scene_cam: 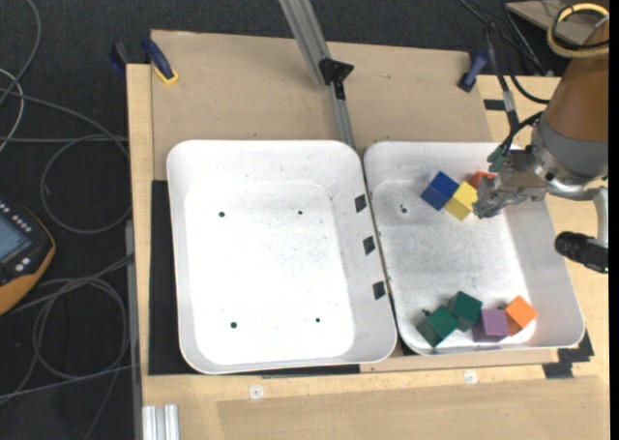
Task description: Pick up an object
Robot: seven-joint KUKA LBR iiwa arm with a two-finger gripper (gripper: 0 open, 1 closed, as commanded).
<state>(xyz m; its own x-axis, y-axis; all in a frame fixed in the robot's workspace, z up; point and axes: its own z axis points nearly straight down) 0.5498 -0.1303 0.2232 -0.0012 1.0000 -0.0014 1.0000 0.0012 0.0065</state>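
- Gripper [490, 198]: low in the upper part of the right bin [542, 264], reaching in from the right. Whether it is open, closed or gripping anything cannot be told; the tip is dark and small against the blocks.
- Nearest candidates: yellow block [462, 199], touching or just beside the gripper's tip; blue block [440, 189], touching the yellow one on its left; a small red-orange block [479, 181], partly hidden just above the tip.
- Other candidates: two dark green blocks [453, 317], a purple block [494, 322] and an orange block [520, 311], clustered at the near wall of the same bin, well apart from the gripper.
- Step in hand, as judged: closing on the yellow block. It would go best with the tool centred over that block alone, since the blue and red-orange neighbours crowd it and could be nudged or caught together.
- Risk, as judged: a grasp on a corner may let the block slip out on lifting.
- Left bin [184, 235]: white, speckled, a few dark dots on its floor.
- Bench [251, 80]: pale board, blue clamps [160, 61] at the far corners, a slanted metal rail [305, 17] running down to the gap between the bins.
- Room: dark carpet with loose cables [58, 167] on the left; a handheld device [19, 254] at the left edge.
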